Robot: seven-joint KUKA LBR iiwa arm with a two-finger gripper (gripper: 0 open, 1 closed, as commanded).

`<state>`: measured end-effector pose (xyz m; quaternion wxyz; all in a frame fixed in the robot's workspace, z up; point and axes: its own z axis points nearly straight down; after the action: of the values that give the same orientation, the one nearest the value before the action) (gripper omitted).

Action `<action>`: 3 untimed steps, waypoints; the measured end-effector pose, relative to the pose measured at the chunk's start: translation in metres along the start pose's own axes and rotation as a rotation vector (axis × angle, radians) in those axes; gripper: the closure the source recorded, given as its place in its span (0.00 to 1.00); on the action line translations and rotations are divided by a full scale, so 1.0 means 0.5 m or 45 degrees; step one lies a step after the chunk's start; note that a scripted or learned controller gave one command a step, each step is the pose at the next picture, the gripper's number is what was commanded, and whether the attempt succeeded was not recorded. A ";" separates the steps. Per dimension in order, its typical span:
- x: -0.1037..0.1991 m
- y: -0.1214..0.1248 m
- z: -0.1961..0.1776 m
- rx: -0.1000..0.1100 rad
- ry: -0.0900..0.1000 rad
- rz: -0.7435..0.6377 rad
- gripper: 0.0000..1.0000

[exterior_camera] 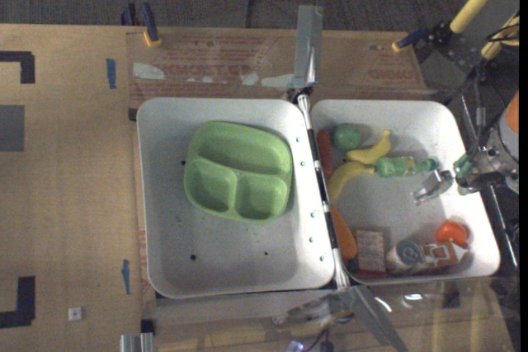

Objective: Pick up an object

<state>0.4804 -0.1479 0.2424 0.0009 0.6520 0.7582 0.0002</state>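
The two-finger metal gripper (432, 186) is seen over the right white bin (483, 239) near its right edge; whether its fingers are parted cannot be told, and nothing is seen held. A green plastic bottle (402, 167) lies just beside it. The bins are carried by a tan wooden desk (66, 177). No writing can be read.

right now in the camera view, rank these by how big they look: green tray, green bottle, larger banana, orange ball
1. green tray, by far the largest
2. larger banana
3. green bottle, close to the banana in length, so that order is unsure
4. orange ball, the smallest
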 end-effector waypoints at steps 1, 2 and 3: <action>0.059 0.126 -0.057 -0.001 -0.001 0.002 0.00; 0.125 0.292 -0.008 -0.004 -0.002 -0.190 0.00; 0.035 0.327 0.294 -0.004 -0.002 -0.159 0.00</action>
<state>0.6396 -0.1065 0.0958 0.0024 0.6036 0.7973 0.0009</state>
